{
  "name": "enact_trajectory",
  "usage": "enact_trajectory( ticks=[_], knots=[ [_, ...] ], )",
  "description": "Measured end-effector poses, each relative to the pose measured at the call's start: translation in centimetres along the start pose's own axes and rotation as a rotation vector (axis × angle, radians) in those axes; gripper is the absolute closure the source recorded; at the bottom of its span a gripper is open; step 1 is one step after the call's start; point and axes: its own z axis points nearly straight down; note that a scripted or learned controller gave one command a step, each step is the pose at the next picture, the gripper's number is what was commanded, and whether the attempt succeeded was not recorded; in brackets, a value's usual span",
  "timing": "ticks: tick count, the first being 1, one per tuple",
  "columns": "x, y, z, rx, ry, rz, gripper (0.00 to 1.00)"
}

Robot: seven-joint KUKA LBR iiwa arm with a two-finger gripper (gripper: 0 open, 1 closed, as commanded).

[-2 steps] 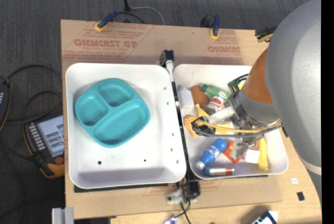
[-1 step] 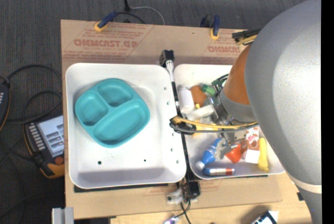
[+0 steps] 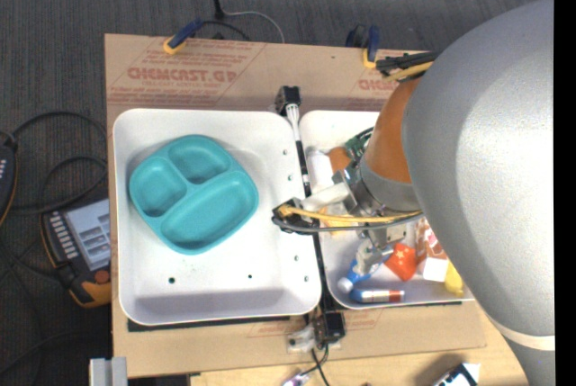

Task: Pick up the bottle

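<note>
A white bottle-like object [image 3: 319, 168] lies in the right bin [image 3: 335, 289], close to the divider between the bins. The big grey arm with its orange band [image 3: 389, 150] covers most of that bin. Below the wrist, my gripper [image 3: 369, 256] reaches down among the clutter at the bin's front, to the right of and nearer the front than the white object. Nothing is visibly held. Much of the bin's contents is hidden under the arm.
A teal divided plate [image 3: 192, 193] lies in the left bin [image 3: 216, 299]. Near the gripper are an orange item [image 3: 402, 264], a blue-capped tube [image 3: 378, 294] and a yellow piece [image 3: 453, 282]. Yellow cables [image 3: 310, 215] hang across the divider.
</note>
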Motion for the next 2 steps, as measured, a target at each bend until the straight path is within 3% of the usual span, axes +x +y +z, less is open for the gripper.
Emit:
enact_trajectory(
  ticks=[1,2],
  knots=[
    [1.9,-8.1,0.0,0.0,0.001,0.026,0.0],
    [3.9,-15.1,9.7,-0.009,0.011,0.025,0.0]
  ],
)
